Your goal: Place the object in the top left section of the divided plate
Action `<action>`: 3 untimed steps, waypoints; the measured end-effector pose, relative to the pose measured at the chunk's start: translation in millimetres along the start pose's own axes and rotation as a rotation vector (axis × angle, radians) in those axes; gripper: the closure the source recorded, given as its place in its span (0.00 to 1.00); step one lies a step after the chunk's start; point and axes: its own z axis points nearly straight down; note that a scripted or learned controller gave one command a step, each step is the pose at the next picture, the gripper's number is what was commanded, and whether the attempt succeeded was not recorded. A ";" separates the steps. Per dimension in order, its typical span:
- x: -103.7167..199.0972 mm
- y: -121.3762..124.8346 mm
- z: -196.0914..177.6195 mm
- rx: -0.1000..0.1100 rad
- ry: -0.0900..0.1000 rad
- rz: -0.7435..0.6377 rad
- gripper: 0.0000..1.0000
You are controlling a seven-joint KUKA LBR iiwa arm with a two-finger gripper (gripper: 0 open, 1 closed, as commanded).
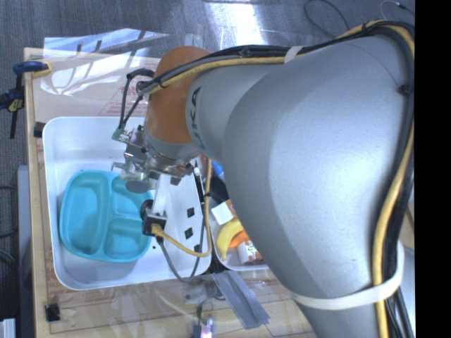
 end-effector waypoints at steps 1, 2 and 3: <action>-0.5 0.6 -0.3 -0.002 0.001 0.001 0.00; -25.0 52.0 -42.0 -0.003 0.001 0.183 0.00; -19.8 42.6 -98.7 -0.002 0.003 0.215 0.00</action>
